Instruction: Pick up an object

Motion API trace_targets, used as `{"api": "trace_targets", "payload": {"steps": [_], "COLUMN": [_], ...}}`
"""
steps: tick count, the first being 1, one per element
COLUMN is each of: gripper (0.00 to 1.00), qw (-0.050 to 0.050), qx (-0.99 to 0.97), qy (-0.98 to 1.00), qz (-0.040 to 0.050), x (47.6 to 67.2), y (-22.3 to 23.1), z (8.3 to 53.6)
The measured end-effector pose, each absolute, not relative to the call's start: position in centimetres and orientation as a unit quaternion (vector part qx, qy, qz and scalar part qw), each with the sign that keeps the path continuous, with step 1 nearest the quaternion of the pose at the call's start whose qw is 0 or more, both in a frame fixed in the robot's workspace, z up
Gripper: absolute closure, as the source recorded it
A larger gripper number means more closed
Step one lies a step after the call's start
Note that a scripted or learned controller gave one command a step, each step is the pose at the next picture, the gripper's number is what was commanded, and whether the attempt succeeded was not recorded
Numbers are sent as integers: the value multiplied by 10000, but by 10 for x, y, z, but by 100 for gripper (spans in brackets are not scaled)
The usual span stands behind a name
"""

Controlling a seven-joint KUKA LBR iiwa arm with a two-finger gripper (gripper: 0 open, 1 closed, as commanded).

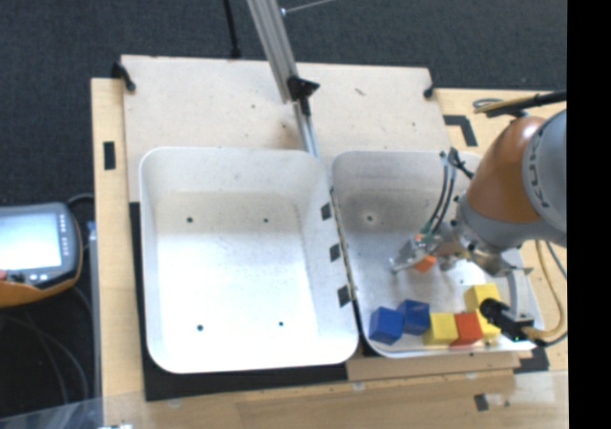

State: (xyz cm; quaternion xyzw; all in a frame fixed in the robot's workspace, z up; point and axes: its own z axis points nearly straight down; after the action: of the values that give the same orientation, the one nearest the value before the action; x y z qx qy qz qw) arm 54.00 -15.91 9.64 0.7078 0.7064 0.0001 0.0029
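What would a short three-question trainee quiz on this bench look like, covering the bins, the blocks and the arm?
1. True or false: the blocks lie in the left bin.
2. Which colour has two blocks near the right bin's front edge? A) blue B) red C) green
3. Fill in: the gripper hangs over the ____ bin.

Key: 1 false, they lie in the right bin. 2 A, the blue blocks, beside a yellow block and red block. 3 right.

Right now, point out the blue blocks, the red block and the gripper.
blue blocks (388,324): camera view, top face of the nearer block.
red block (468,327): camera view, its top face.
gripper (417,258): camera view, between its fingertips, above the right bin's floor.
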Motion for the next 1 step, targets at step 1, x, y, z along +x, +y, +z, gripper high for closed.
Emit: {"api": "trace_targets", "payload": {"steps": [1], "gripper": [100], "qw": [34], "qx": [7086], "qy": [7056], "qz": [13], "x": [542], "y": [-161], "z": [109]}}
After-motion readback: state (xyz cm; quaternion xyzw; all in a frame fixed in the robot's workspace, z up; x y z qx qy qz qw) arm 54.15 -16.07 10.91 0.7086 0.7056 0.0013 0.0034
